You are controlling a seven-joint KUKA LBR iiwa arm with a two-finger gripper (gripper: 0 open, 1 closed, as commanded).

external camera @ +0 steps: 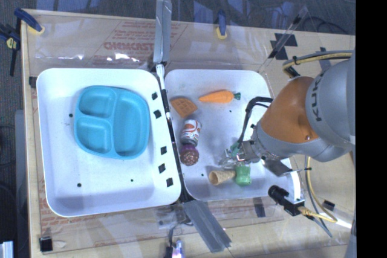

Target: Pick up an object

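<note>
Small green toy (pixel 242 175) (shape unclear) lies near the right bin's (pixel 208 78) front edge, touching a tan cone (pixel 220 176). Gripper (pixel 233 156) sits just above it. Carrot (pixel 216 96) farther back; blue divided plate (pixel 112 121) in left bin.

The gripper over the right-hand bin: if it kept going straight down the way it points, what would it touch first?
Probably the green object right below the gripper, with the cone just beside it; depth is hard to judge from above.
</note>
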